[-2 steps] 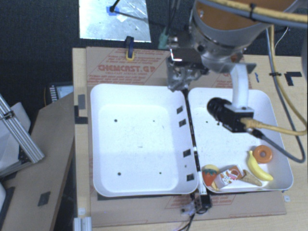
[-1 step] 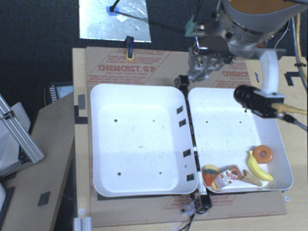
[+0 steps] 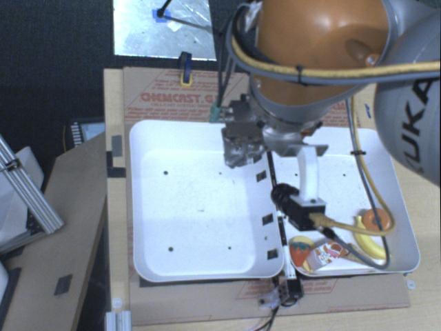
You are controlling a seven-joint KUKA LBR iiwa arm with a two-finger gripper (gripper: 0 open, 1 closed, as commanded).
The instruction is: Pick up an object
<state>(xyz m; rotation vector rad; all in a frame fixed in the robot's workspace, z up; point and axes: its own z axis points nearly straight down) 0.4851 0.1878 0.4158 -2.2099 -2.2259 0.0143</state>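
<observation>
My gripper [image 3: 240,150] hangs under the big orange wrist band [image 3: 313,29], over the far right corner of the left bin [image 3: 193,205], close to the divider between the bins. In the near corner of the right bin [image 3: 396,185] lie a yellow banana [image 3: 370,245], a small orange ball [image 3: 376,218] touching it, and a red-and-white packet [image 3: 318,254]. The arm's body hides much of the right bin's far part. Nothing shows in the gripper's grasp.
A black block on a white bracket [image 3: 303,198] with a yellow cable sits over the divider. Cardboard [image 3: 172,95] lies under the bins. A shiny metal sheet [image 3: 162,16] lies at the back and an aluminium rail [image 3: 27,192] at the left.
</observation>
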